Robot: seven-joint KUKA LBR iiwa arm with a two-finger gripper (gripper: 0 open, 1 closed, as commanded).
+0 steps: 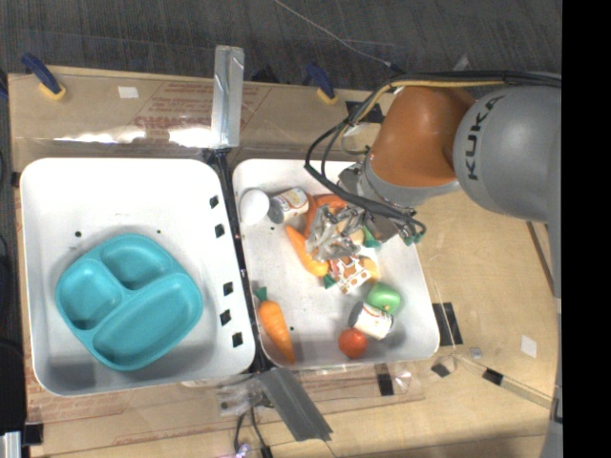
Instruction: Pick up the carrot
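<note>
Near the front-left corner of the right bin [420, 284] lies the carrot [275, 330], a smooth, tapered orange piece, its green-tipped end up by the divider and its body running toward the front wall. It sits apart from the main clutter. Both bins are shallow, glossy white with rounded corners. Left bin [57, 198] holds a teal plate [129, 301], matte plastic, rounded, with three compartments. Right bin holds a pile of small toy foods: a white round piece [254, 205] at the back left, a small jar-like item [289, 201] beside it, a yellow-orange curved piece [305, 253], a printed carton-like piece [353, 273], a green rounded piece [385, 299], a white cup-like piece [372, 322], a red tomato-like ball [352, 343] at the front. Gripper [331, 237] is down over the middle of the pile, well apart from the carrot; its metal parts blend into the clutter, so whether it is spread or closed can't be told. Grey arm [506, 151], orange band [415, 136], black cables looping. Bench [477, 399] is tan cardboard-like board with tape.
</note>
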